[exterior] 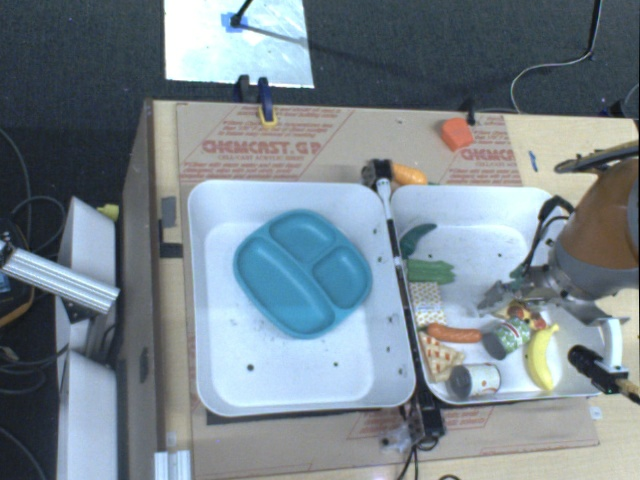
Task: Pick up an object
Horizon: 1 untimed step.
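Gripper: the gripper point(497, 296) hangs low in the right bin point(470, 238), its metal tips pointing left over bare bin floor; whether it is released or clenched cannot be told, and nothing shows between its tips.
Arm: the grey arm point(600, 243) with its orange band enters from the right and covers the bin's right side.
Nearest objects: a small colourful can point(508, 336) lies just near of the gripper; a banana point(542, 356) lies to the can's right; an orange carrot-like piece point(453, 333) lies to its left.
Other candidates: a waffle-like piece point(437, 352) and a silver-ended can point(473, 379) at the near edge; a checked packet point(426, 296), a green vegetable point(430, 269) and a dark green pod point(415, 238) along the left wall.
Left bin: the left bin point(225, 378) holds a blue divided plate point(302, 271), well apart from the gripper.
Worktop: the worktop point(300, 146) carries both bins.
Doing the step well: probably choose one isolated object, centre over it, descend squarely, and avoid the crowded near corner where neighbours touch.
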Each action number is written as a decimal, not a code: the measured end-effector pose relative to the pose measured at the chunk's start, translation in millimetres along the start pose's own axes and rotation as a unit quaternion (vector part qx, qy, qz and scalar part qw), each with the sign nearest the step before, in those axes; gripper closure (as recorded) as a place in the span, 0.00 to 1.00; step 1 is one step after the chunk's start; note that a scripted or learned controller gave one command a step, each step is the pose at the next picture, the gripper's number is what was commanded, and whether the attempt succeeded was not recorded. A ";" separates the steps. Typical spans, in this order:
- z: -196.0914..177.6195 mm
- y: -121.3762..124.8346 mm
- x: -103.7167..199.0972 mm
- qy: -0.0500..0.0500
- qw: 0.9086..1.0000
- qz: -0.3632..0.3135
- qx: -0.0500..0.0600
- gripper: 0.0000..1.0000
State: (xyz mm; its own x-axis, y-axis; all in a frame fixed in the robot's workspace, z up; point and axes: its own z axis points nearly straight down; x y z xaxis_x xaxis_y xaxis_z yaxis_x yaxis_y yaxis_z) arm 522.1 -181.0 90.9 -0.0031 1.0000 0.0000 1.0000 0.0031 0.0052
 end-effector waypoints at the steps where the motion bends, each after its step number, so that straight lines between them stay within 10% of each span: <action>1: -90.2 53.0 -25.9 -0.001 1.000 0.000 0.000 0.00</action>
State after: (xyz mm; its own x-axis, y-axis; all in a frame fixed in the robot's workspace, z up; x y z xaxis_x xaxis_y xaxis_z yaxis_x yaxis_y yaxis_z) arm 574.7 -206.7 181.3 -0.0040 1.0000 -0.0023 1.0000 0.0040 0.0049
